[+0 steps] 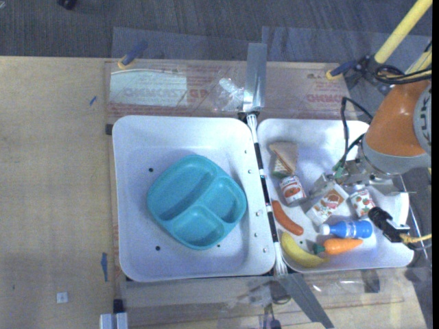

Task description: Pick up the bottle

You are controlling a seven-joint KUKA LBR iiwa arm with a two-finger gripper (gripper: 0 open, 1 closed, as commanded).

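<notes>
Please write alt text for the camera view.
The gripper hovers over the right bin, above cartons beside a blue bottle, carrot, banana and can. A teal tray sits in the left bin.

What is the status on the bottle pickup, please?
Gripper low in right bin, above the cartons. Bottle lying flat near the front, not held. Carrot and banana crowd it.
</notes>
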